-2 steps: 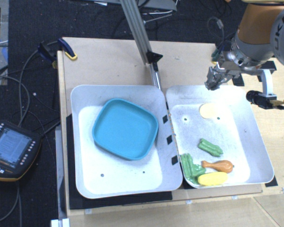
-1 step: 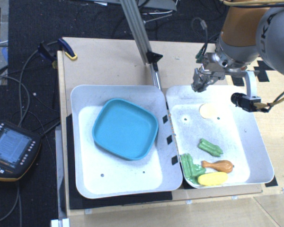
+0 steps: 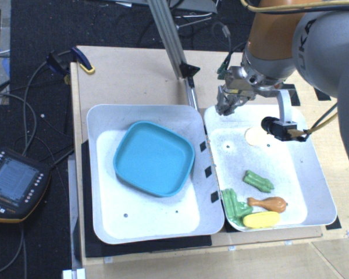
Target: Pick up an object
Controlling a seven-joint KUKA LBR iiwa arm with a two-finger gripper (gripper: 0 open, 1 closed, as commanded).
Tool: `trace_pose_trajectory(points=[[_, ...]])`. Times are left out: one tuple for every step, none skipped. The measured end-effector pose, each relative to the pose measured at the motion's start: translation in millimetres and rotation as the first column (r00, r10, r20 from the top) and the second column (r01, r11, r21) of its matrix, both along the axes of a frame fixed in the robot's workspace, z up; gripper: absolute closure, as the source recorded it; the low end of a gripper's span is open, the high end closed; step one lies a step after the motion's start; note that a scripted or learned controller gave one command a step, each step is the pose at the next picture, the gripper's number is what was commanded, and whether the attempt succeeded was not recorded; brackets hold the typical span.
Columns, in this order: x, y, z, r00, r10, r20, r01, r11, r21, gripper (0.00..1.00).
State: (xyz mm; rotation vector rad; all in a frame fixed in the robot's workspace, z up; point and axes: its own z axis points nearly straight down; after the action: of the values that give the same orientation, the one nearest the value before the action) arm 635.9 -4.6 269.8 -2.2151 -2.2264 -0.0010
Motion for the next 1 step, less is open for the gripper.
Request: trace_pose_trajectory(points=[[-2.4,45.1,-20.2,1.000,-0.001,-0.001,0.001,1.000,0.000,1.00]])
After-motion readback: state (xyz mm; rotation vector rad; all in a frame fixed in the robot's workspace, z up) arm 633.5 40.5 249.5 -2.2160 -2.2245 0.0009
